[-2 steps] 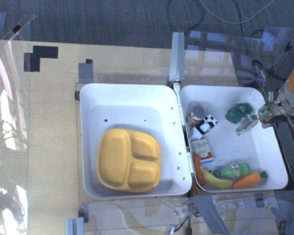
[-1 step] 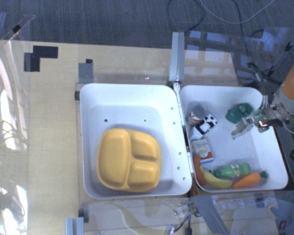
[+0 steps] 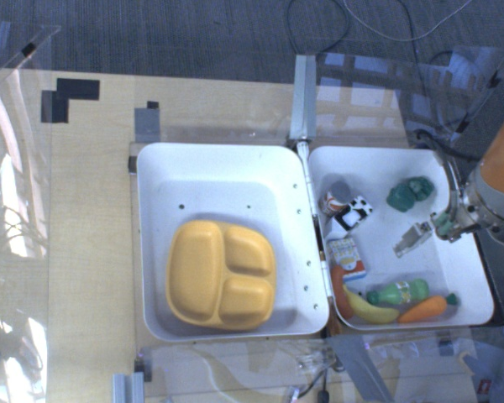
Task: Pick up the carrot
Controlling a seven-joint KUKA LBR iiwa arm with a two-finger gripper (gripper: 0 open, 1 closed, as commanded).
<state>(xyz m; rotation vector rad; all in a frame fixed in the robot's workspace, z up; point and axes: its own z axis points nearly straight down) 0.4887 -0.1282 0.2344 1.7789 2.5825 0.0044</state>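
The orange carrot (image 3: 424,309) lies along the front wall of the right bin (image 3: 479,296), in its front right corner, with its green top pointing right. Touching its left side is a green bottle (image 3: 399,293). My gripper (image 3: 409,239) hangs over the middle right of this bin, behind the carrot and well apart from it, pointing left. Nothing shows in its grasp.
A yellow banana (image 3: 368,306) curves along the bin's front left, beside a small carton (image 3: 347,255). A black-and-white toy (image 3: 354,212), a grey object (image 3: 338,193) and a green leafy toy (image 3: 412,193) sit further back. The left bin (image 3: 151,225) holds a yellow divided plate (image 3: 221,273).
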